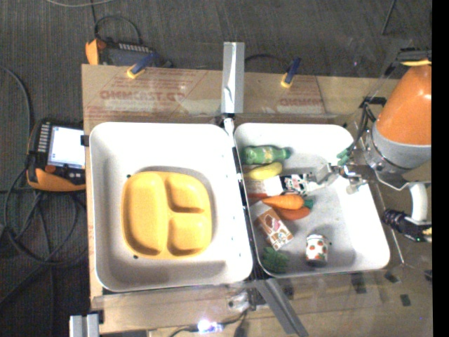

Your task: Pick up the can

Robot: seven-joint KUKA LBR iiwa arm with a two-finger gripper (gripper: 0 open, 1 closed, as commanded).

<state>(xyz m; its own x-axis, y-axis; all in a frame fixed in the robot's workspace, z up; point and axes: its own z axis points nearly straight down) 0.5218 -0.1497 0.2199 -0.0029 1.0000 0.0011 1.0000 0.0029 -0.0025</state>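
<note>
Gripper [317,175]: it reaches in from the right over the right bin, low over the toys; its tip is small and blurred, and I cannot tell what state it is in or whether it touches anything.
Arm [407,121]: grey with an orange band, at the right edge, partly cut off by the frame.
Can [316,249]: a small white can with a red and dark pattern, near the front of the right bin, well apart from the gripper; whether it stands or lies is hard to make out.
Right bin [365,244]: shallow and white, its toys crowded along its left side.
Green bottle [266,154]: lying on its side at the back.
Banana [263,171]: just in front of the bottle.
Carrot [286,202]: orange, lying across the middle.
Small box [275,230]: brown and white, tilted; its label is unreadable.
Black and white item [297,183]: just beside the gripper tip; too small to identify.
Left bin [105,188]: white, holding a tray.
Yellow tray [168,213]: three compartments, in the middle of the left bin.
</note>
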